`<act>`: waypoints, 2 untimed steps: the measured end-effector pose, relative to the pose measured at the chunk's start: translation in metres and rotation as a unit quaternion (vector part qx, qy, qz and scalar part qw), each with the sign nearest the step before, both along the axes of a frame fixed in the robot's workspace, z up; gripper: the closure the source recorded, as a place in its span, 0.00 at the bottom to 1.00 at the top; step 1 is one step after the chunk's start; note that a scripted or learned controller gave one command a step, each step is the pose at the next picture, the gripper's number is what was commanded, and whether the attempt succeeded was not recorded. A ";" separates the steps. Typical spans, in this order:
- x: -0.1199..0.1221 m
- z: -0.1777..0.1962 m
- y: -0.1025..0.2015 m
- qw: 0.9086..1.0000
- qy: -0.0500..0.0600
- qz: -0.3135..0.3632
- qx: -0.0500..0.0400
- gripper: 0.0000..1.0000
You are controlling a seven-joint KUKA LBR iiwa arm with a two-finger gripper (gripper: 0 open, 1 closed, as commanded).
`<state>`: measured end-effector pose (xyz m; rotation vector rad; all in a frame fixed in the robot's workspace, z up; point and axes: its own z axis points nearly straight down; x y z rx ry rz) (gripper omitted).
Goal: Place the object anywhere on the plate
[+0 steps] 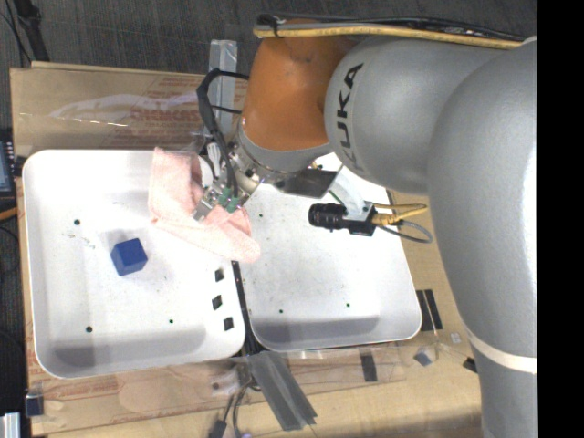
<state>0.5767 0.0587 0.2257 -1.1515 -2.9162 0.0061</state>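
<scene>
Grey arm [429, 135] overhangs both bins, its end effector [219, 199] gripping pink cloth [196, 213] near blue cube [130, 255].

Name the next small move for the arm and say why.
Probably lift the claw straight up a little to test the grasp: it sits on the pink cloth, which drapes over the wall between the two bins, and whether it grips the cloth can't be judged. The blue cube lies apart in the left bin.
</scene>
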 end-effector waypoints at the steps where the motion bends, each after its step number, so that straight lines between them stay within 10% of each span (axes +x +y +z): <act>1: 0.003 0.008 0.057 0.979 -0.002 0.202 0.001 1.00; 2: 0.011 0.006 0.107 0.929 -0.002 0.370 0.002 1.00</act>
